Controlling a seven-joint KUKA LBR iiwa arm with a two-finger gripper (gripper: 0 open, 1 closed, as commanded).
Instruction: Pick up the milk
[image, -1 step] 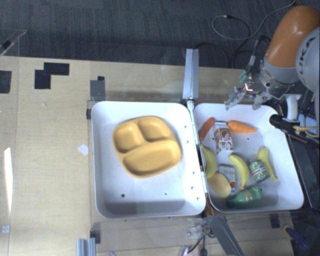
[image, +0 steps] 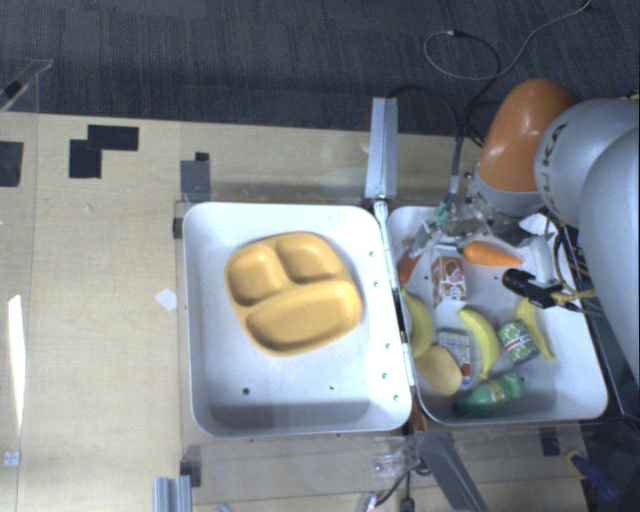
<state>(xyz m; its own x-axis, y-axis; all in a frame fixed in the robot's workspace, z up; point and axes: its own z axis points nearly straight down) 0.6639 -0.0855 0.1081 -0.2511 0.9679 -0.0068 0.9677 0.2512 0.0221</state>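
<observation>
The gripper (image: 440, 228) hovers just above the milk carton (image: 450, 280), apparently empty; how wide it gapes I cannot tell. Centre over the carton, then descend straight.

You could not tell how the jaws (image: 437, 228) stood; they were small and lost against clutter at the right bin's (image: 590, 400) far edge. The arm (image: 590, 170) ran off the right edge and covered that bin's far right corner. The print on the milk carton (image: 450, 279) was too small to read. The worktop (image: 90, 330) was cut off at left and bottom.
</observation>
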